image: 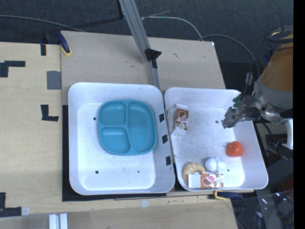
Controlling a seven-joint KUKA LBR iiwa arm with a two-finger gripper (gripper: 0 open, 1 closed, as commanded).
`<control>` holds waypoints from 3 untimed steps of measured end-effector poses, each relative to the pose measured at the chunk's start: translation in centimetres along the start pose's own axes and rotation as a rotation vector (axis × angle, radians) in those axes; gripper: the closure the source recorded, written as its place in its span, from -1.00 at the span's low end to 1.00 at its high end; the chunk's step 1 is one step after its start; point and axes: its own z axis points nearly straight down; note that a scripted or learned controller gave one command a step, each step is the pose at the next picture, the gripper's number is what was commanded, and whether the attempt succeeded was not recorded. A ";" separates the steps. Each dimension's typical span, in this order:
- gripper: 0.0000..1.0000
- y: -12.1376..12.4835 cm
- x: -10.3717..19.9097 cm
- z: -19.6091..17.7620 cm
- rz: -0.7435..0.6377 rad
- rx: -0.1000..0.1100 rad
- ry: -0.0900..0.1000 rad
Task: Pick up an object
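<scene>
From where I stand, the pick looks barely begun. The grey arm's dark 2-finger hand (pixel 230 118) hangs over the right-hand shallow white plastic bin (pixel 205 95), close to its right wall, and nothing sits between its fingers. Whether they are spread or closed I cannot tell; the tip is a dark blur from this angle.

All 5 candidates rest on the bin floor. The small round orange-red ball (pixel 234 149) lies nearest, just below the hand and apart from it. Further toward the front wall sit a small white rounded object (pixel 214 164), a tan croissant-shaped pastry (pixel 193 168) just beside it, and a flat white and red-brown carton (pixel 206 180) lying along the front edge. A second white and brown packet (pixel 180 120) lies near the bin's left wall, well apart from the hand.

The left-hand white bin (pixel 81 132) holds a teal plastic 3-compartment plate (pixel 127 127).

I judge that choosing, descending, closing and lifting all remain.
</scene>
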 end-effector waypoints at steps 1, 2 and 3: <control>1.00 0.0 0.0 -1.8 -0.001 0.004 0.002; 1.00 0.7 5.3 -1.8 -0.006 0.005 0.003; 1.00 1.5 10.5 0.5 -0.006 0.009 0.003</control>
